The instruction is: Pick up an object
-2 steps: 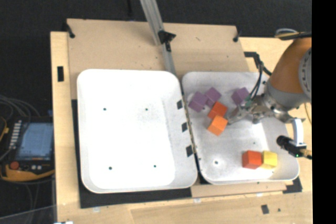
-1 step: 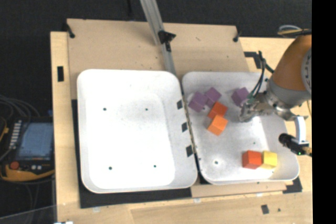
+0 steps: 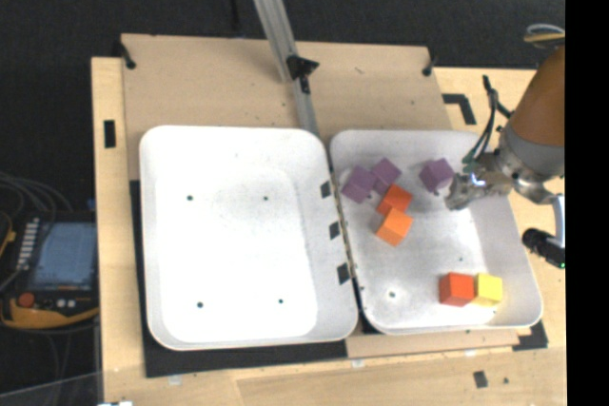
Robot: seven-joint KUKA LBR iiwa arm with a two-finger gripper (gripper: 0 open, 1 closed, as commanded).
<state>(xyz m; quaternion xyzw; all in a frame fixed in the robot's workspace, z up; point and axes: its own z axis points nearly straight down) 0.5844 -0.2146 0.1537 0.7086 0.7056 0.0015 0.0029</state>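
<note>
Camera view, from above and at a slant, puts the gripper (image 3: 463, 193) low over the right bin (image 3: 504, 247), near its far right portion, with the grey arm and its orange band (image 3: 544, 105) coming in from the right edge. Nothing can be seen between the fingers, and whether they are spread or pressed together cannot be told at this size — the tip is a small grey blur. By that reading the pick is not yet made: every block lies on the bin floor, none lifted. The nearest candidate is a purple block (image 3: 437, 174), just beside the gripper on its left, perhaps touching it, though that cannot be settled. What is left, as a judgement, is the whole grasp and the lift. The count in the right bin is seven blocks: three purple — the one by the gripper, and a pair (image 3: 370, 179) close together near the bin's left wall; two orange (image 3: 394, 213), one just behind the other below that pair; one red-orange block (image 3: 458, 289) and one yellow block (image 3: 489, 288), touching side by side near the front rim. The left bin (image 3: 233, 238) carries no blocks, just a few dark specks on its floor.
</note>
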